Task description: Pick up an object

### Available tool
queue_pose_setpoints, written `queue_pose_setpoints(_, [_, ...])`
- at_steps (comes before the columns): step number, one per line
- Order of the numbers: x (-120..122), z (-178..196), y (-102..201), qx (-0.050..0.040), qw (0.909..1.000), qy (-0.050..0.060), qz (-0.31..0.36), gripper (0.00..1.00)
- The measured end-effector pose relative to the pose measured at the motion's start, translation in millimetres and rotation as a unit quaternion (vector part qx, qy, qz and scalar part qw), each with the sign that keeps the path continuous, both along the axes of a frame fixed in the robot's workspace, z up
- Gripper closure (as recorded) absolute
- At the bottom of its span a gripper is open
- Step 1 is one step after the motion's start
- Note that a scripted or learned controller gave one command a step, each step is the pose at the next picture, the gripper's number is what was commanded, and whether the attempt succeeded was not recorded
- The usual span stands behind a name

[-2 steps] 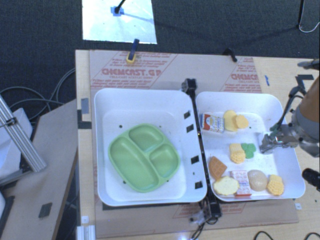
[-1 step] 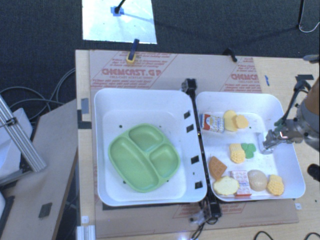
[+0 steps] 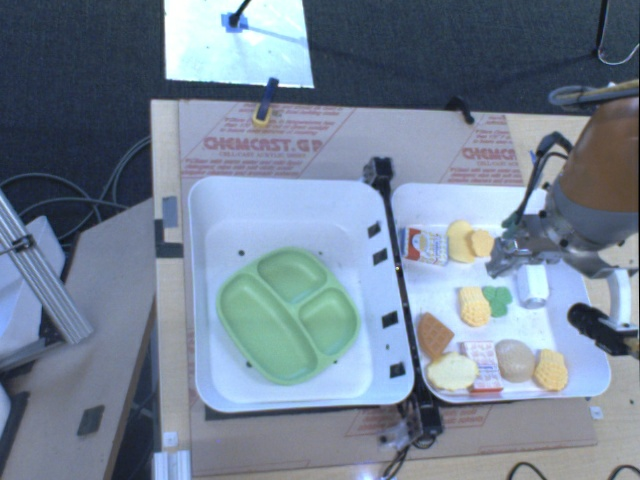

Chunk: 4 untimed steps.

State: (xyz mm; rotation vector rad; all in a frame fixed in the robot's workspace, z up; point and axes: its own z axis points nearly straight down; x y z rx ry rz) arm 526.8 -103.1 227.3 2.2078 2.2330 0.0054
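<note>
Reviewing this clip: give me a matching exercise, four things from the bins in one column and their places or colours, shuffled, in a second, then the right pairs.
Things:
1. divided plate
2. corn cob
3. small carton
4. waffle piece

Descriptions:
A. orange-brown, by the right bin's left wall
B. green, in the left bin
C. white with red, at the right bin's far left corner
D. yellow, mid right bin, beside a green leafy piece

Pairs: 1-B, 2-D, 3-C, 4-A
</note>
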Motion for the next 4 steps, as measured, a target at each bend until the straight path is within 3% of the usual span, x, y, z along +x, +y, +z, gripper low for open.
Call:
queue_pose_setpoints(1, [29,-6,25,-0.0004,1.0,0.0,-0.001,1.0])
queue_pose_setpoints(2, [10,-7,29,-0.0007,1.0,0.003,-0.005,1.0])
queue_pose_setpoints(3, [19,-14,29,-0.0012,1.0,0.002,-0.003,1.0])
queue_pose_setpoints(4, [17,6,26,-0.0009,1.0,0.001,-0.003,1.0])
